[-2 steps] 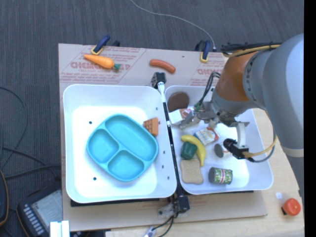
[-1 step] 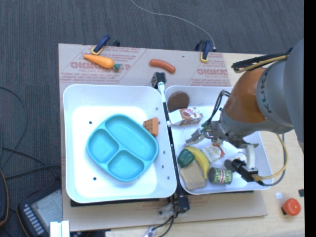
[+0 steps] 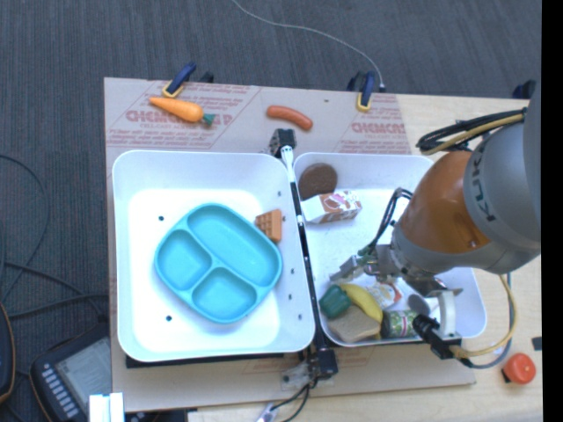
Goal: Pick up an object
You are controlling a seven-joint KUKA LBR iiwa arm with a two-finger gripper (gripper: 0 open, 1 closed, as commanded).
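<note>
You had the surface (image 3: 237,104) carrying two white bins: the left bin (image 3: 123,236) at the centre-left of the frame and the right bin (image 3: 475,310) at the centre-right. The arm (image 3: 479,205) reached in from the right edge and hung over the right bin, its tool (image 3: 378,271) low among the clutter at the lower middle of that bin; you could not tell whether it was apart or together, since the wrist hid it.

In the left bin lay one blue divided tray (image 3: 218,262), with one small orange wedge (image 3: 271,225) touching its upper right rim.

The likeliest pick, the one banana (image 3: 362,299), lay just beside the tool at the bottom of the right bin. It looked light, smooth, curved and probably plastic, so you would do best to take it across its narrow middle. Around it sat one green piece (image 3: 334,302), one bread slice (image 3: 356,327) and one small jar (image 3: 398,324). Higher up were one carton (image 3: 334,207) and one brown disc (image 3: 318,179).

On the surface above the bins lay one carrot (image 3: 179,110) and one sausage (image 3: 289,117).
</note>
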